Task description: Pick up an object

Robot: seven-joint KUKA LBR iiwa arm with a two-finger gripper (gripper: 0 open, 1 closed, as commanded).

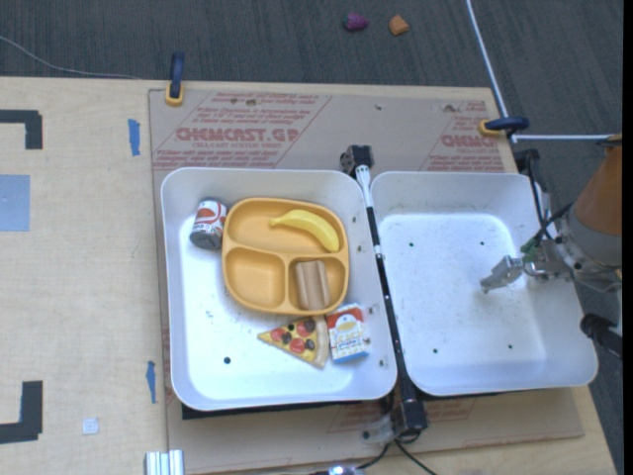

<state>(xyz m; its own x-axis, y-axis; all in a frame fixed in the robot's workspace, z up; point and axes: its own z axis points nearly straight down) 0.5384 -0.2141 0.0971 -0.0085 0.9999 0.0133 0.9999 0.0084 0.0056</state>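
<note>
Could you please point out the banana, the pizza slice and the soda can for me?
banana (309,228), camera view, middle of its curve.
pizza slice (298,339), camera view, its topping.
soda can (208,224), camera view, its side.

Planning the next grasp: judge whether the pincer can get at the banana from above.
Probably yes. The banana lies uncovered in the yellow tray's top compartment, but the pincer hangs over the other bin.

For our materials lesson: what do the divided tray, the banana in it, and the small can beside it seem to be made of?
Divided tray: likely moulded plastic, matte orange-yellow, with smooth rounded walls. Banana: probably plastic toy food, uniformly yellow with a slight sheen, though a real one can't be ruled out. Small can: looks like metal, with a silvery rim and a printed red-and-white label; too small to confirm.
</note>
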